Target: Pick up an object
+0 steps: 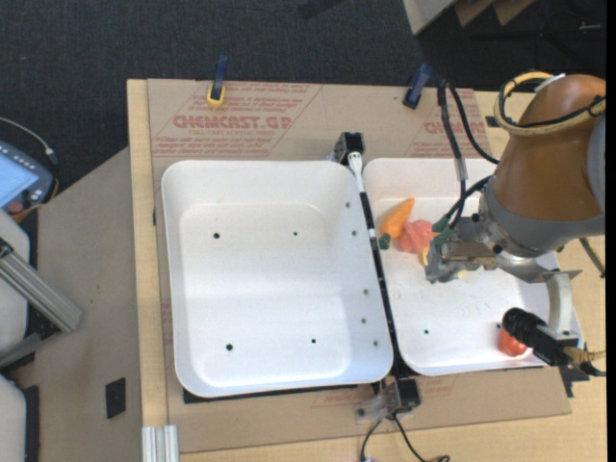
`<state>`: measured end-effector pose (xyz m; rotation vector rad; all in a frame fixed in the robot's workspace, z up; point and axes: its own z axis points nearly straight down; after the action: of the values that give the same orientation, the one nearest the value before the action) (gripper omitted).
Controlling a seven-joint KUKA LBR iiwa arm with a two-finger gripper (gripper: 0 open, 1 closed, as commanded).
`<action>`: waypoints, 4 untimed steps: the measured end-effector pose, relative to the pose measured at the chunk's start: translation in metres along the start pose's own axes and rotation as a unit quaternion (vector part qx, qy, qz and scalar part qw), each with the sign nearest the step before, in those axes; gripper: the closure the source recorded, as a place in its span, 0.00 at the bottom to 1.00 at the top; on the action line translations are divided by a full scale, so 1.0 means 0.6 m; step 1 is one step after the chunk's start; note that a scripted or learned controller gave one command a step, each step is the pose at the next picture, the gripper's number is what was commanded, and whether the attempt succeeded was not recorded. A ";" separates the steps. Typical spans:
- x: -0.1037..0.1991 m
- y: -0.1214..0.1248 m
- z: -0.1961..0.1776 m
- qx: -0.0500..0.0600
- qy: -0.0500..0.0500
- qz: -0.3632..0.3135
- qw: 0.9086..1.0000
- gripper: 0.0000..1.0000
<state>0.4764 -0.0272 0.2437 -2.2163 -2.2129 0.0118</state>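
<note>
You are looking at an evenly lit scene with soft overhead light. The two white bins (255,268) read bright, close to washed out on their floors, and show faint shading along their inner walls. The arm's orange band (553,152) carries a broad soft highlight on its upper side. A dim shadow lies under the arm on the right bin (452,340). The dark floor (87,27) around the table (289,114) holds little detail. Fine detail is slightly soft throughout; small items look grainy.
</note>
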 end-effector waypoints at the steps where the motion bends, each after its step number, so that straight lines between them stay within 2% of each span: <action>1: 0.047 0.015 -0.211 -0.014 0.000 -0.004 1.000 1.00; 2: -0.016 0.000 0.049 0.002 -0.001 0.002 1.000 1.00; 3: -0.168 0.004 0.072 -0.004 -0.002 0.004 1.000 1.00; 4: -0.003 0.043 0.038 -0.008 0.001 -0.006 1.000 1.00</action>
<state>0.5019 -0.0288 0.2208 -2.2105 -2.2335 -0.0076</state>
